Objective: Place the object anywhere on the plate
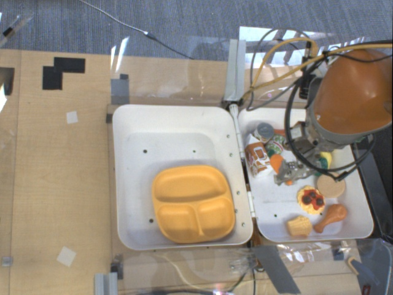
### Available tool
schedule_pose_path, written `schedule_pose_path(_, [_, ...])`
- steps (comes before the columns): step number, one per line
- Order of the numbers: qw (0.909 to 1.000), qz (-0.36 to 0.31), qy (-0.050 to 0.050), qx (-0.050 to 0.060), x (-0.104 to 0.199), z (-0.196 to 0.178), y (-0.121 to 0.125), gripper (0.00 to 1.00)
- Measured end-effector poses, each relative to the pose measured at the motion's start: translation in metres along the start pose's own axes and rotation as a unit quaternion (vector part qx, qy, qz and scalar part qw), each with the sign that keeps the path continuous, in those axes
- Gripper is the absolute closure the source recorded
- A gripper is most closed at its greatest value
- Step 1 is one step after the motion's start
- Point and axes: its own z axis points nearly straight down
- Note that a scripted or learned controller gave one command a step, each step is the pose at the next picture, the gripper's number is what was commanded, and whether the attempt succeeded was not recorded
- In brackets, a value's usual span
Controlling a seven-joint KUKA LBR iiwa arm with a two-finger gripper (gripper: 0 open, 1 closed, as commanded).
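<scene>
- Looming nearest the lens, the arm's orange band (356,88) is filling the upper right, with the grey wrist under it and black and yellow cables looping off its far side.
- Spreading under everything, the wooden bench (55,183) is carrying both bins side by side, with black markers at its far left.
- Sitting to the left, the left bin (132,134) is holding just the plate.
- Sitting to the right, the right bin (362,223) is holding the arm's working end and a cluster of toy food.
- Lying in the near half of the left bin, the yellow plate (193,203) is showing three compartments, one long at the far side and two smaller at the near side.
- Hanging low over the middle of the right bin, the gripper (290,176) is pointing down and to the left; whether its fingers are spread or pressed together I cannot tell, since the metal parts are blurring together.
- Lying at the far left of the right bin, a small printed carton (258,157) is resting just beside the gripper.
- Lying near the right bin's near edge, a toy drumstick (331,216) is angling toward the right wall.
- Sitting just left of the drumstick, a round pastry with red topping (311,198) is lying apart from the gripper.
- Resting at the near edge, a yellow waffle-like piece (299,227) is touching nothing else that I can make out.
</scene>
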Motion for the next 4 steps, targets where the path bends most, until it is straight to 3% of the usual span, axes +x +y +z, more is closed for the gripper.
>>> schedule_pose_path(1, [0.998,-0.064,-0.001,0.001,-0.066,0.002,-0.02,1.0])
schedule_pose_path(2, [0.9856,-0.169,-0.001,0.001,-0.137,-0.026,0.019,1.0])
schedule_pose_path(3, [0.9353,-0.354,0.0,0.002,-0.125,-0.079,0.041,1.0])
schedule_pose_path(4, [0.8303,-0.557,-0.002,0.0,-0.167,-0.066,0.022,1.0])
